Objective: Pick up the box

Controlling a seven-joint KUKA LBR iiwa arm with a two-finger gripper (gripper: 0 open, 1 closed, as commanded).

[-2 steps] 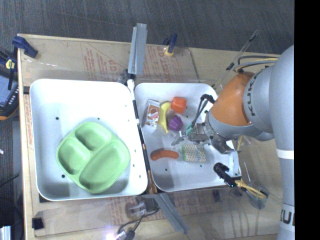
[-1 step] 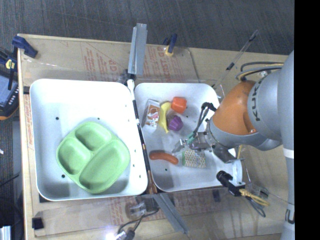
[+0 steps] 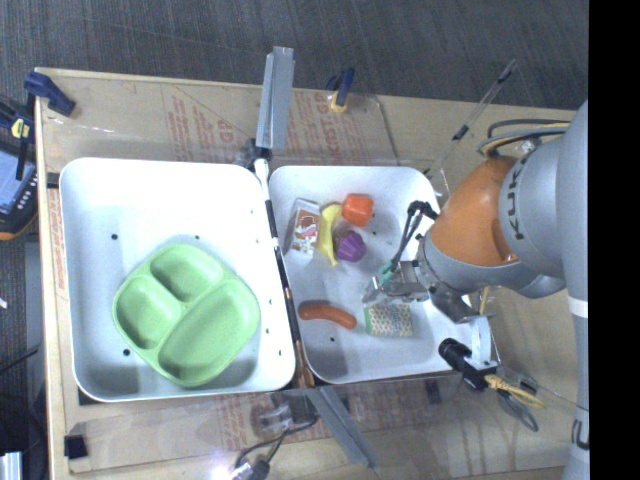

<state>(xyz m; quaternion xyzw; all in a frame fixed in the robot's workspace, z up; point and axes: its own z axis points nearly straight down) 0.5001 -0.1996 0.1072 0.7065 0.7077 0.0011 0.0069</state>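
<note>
Over on the left of the bench, the left bin has just a green divided plate in it, so nothing to trip on there. The action is all in the right bin: the box, a small carton with a printed front, sits near that bin's left wall, touching a banana, with a purple toy and an orange one just beside that, and a sausage lower down. Further right the gripper hovers over a patterned pouch-looking thing, well apart from the box. My worry is it drops where it is and grabs that pouch instead, or goes for the box and drags the banana along since they're jammed together; the bin wall right next to it could also block one finger. Can't tell if the jaws are open or closed, the wrist and its orange band cover them. The box's print is too small to read too.
</note>
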